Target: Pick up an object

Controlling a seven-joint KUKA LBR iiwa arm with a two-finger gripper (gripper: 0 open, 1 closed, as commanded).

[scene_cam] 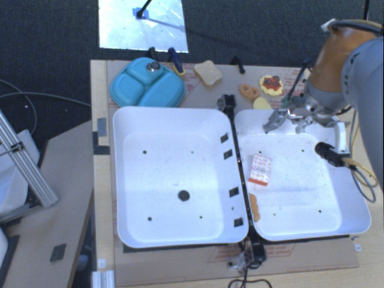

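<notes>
The right bin (pixel 354 212) holds a small white packet with red print (pixel 260 170) near its left wall, and an orange-brown stick-shaped piece (pixel 254 207) lies by the divider. A dark round disc (pixel 183 195) rests on the floor of the left bin (pixel 129 161). My gripper (pixel 288 122) hangs over the far edge of the right bin, up and to the right of the packet. Its fingers (pixel 273 123) are spread open with nothing between them.
Behind the bins lie a blue divided dish (pixel 147 84), a toy bread slice (pixel 208 72), an orange piece (pixel 249 91), a small pizza-like disc (pixel 271 84) and a yellow piece (pixel 261 104). A black cable (pixel 336 153) hangs from the wrist over the right bin.
</notes>
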